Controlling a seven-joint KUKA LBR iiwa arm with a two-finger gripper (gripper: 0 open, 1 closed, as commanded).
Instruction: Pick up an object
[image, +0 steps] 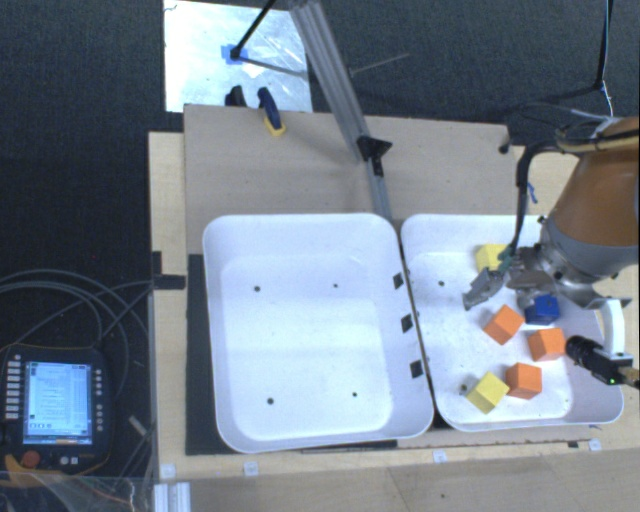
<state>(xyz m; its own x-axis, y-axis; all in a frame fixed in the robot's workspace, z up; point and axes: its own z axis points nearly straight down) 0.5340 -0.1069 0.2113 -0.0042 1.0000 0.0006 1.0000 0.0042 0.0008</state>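
Pincer (487, 290) low in right bin (440, 400), grip state unreadable; orange block (504, 324) just beneath, blue block (544, 309) beside: likely targets.

Bins (300, 240) smooth white plastic, slight sheen; bench (440, 170) matt brown board.

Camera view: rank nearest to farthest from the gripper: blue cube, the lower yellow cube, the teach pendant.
From the gripper:
1. Blue cube, just to its right in the right bin.
2. Lower yellow cube, near that bin's front edge.
3. Teach pendant, off the bench at far left.
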